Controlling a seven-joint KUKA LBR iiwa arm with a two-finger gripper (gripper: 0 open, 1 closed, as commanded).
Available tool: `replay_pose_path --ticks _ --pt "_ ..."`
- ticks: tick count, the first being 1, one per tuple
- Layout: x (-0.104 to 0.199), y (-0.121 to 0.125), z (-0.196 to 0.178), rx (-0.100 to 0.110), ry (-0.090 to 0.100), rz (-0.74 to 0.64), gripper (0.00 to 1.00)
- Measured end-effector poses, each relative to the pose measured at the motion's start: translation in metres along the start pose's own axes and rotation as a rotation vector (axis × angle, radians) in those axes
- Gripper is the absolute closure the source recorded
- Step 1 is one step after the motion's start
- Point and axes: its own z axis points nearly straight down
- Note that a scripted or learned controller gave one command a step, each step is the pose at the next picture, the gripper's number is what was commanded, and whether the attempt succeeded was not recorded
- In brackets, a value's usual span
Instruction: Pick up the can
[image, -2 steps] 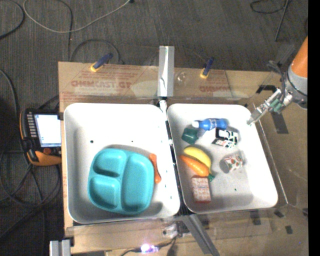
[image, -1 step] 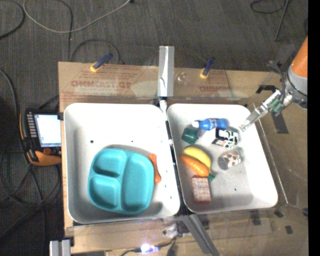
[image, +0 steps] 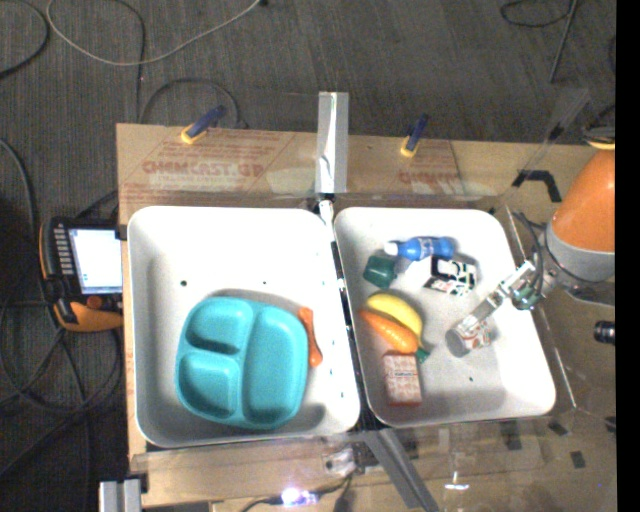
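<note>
White plastic makes up the two shallow bins on the counter (image: 140, 170): the left bin (image: 160, 260) carries a big turquoise divided tray (image: 243, 362) with an orange carrot-like piece (image: 312, 335) at its right edge, and the right bin (image: 520, 390) holds everything else. Next in size comes the grey arm (image: 580, 235) reaching in from the right, its pincer (image: 478, 328) low over the bin's right middle, whether open or closed I cannot tell at this blur. Smaller things follow: a blue-and-white bottle (image: 420, 247) on its side, a yellow banana (image: 397, 310) over an orange item, a reddish box (image: 401, 380), a black-and-white packet (image: 452, 275), a dark green cup (image: 379, 270). Smallest is what I take for the can (image: 462, 341), a greyish round shape just under the pincer tip (hard to separate from it). My worry: the can may roll or squirt sideways if the tips land off-centre, or close on nothing.
</note>
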Motion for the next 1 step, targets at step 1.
replay_pose_path --ticks 1 --pt "0.0123 -0.0136 0.0609 -0.009 -0.008 0.011 0.0"
